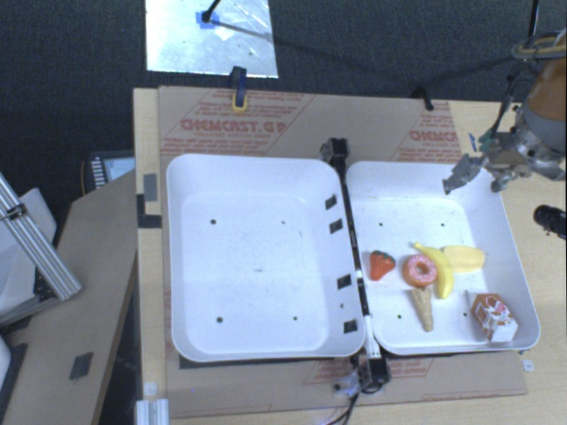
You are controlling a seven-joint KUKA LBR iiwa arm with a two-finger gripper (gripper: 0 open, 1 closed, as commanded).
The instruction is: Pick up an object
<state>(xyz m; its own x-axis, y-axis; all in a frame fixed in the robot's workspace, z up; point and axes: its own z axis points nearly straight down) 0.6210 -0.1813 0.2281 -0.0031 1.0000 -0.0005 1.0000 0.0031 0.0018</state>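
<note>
The right bin (399, 209) holds a red strawberry (382, 265), an orange-pink donut (420, 271), a yellow banana (442, 273), a pale yellow lemon-like piece (466, 257), an ice cream cone (423, 309) and a small red-and-white cake slice (493, 317). They cluster in the bin's near half. My gripper (479, 178) hangs above the bin's far right corner, well behind the objects. It is open and nothing sits between its fingers.
The left bin (186, 237) lies beside the right one, joined by a black clip strip (348, 251). Both rest on a cardboard sheet (266, 124). A yellow clamp (239, 91) stands at the back, and a metal plate (213, 25) lies beyond it.
</note>
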